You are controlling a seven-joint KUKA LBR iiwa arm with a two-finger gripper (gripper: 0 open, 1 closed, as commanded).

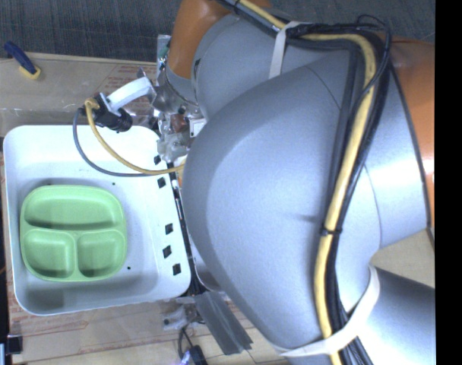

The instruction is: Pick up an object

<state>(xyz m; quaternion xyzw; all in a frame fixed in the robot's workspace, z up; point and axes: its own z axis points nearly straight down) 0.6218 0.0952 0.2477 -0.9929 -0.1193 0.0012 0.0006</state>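
A large grey arm point(292, 204) takes up the right and centre of the frame, seen from above, with an orange band point(187, 36) near the top centre. A yellow and a black cable point(352, 150) run along its body.

At the left sits a shallow white bin point(33, 147) on a wooden table point(71, 71). Inside the bin, at the lower left of the frame, lies a light green tray point(73, 233) with three compartments: one long one toward the top and two smaller ones below it. The tray lies flat on the bin floor, apart from the arm.

The tool point(170, 131) is at the upper centre, over the bin's upper right edge, well apart from the tray. It is a cluster of metal parts with a looping yellow and black hose point(102, 154) hanging over the bin. Whether it is released or clenched cannot be told from this angle.

A small blue and yellow object point(22, 59) lies on the table at the upper left.
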